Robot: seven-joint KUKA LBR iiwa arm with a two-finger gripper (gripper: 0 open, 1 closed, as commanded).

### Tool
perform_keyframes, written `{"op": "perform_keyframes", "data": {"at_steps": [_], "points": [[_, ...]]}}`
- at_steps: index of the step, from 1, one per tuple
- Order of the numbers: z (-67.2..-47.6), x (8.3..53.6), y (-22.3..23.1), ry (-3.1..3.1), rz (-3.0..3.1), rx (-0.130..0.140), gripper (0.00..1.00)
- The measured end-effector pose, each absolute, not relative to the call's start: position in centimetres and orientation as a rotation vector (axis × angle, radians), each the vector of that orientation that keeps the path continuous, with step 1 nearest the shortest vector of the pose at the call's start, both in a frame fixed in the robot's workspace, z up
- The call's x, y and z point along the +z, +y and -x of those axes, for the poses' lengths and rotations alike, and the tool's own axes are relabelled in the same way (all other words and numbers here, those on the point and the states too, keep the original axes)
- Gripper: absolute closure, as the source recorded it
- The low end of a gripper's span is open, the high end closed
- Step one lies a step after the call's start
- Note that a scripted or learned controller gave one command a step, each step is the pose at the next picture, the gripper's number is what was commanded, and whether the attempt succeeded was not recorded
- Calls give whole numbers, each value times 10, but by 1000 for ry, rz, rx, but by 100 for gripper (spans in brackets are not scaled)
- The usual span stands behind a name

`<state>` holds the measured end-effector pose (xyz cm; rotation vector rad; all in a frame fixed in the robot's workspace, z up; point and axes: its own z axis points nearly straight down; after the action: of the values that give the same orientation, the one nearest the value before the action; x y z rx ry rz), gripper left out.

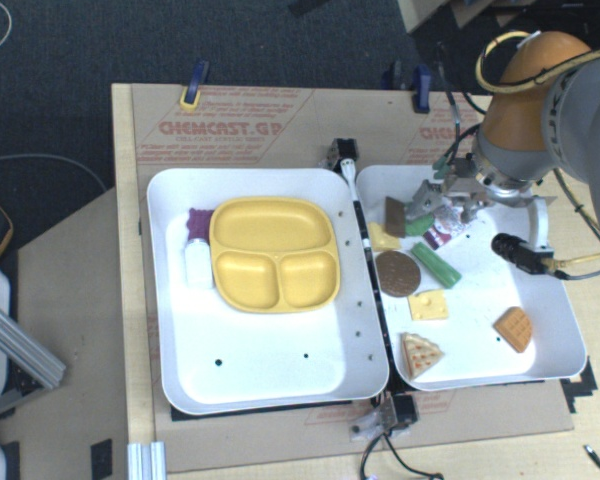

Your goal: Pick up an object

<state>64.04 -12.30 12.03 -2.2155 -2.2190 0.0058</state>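
In the left white bin (pixel 180 368) we note a yellow three-compartment plastic plate (pixel 275 251). In the right white bin (pixel 555 353) lie a brown round cookie-like disc (pixel 397 273), a green block (pixel 436 265) and a pizza-slice toy (pixel 420 352). The gripper (pixel 448 200) hovers near the bin's far edge; we cannot tell its opening. We should descend squarely over one isolated item.

Two white bins (pixel 170 268), one yellow divided tray (pixel 275 251), one brown cookie (pixel 398 274), two green pieces (pixel 436 265)
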Motion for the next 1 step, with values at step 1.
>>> {"op": "perform_keyframes", "data": {"at_steps": [1], "points": [[-642, 87, -123, -2225, 2221, 1, 0]]}}
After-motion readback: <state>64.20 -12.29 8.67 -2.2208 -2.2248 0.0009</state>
